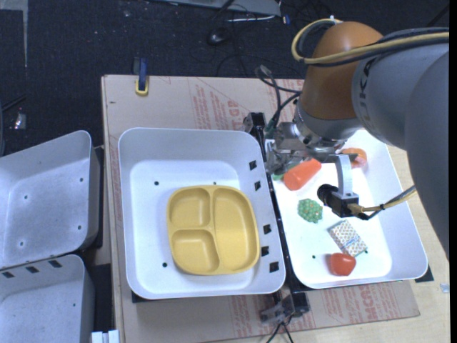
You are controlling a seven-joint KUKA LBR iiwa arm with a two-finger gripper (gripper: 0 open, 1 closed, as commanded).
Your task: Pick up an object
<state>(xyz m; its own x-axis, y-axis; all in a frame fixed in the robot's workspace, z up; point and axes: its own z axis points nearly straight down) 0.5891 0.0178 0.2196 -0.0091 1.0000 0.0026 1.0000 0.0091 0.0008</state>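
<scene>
Single fixed overhead camera, slanted down over both bins (136, 156).

Grey arm (407, 84) entering from the right, orange-banded wrist (335, 70) bent down, end effector (303, 159) lowered

Red printed lettering runs across the brown cardboard sheet (214, 95) under the two bins, behind the fingers and again along its near edge, but it appears mirrored or upside down and cannot be read. No other text is legible.
</scene>
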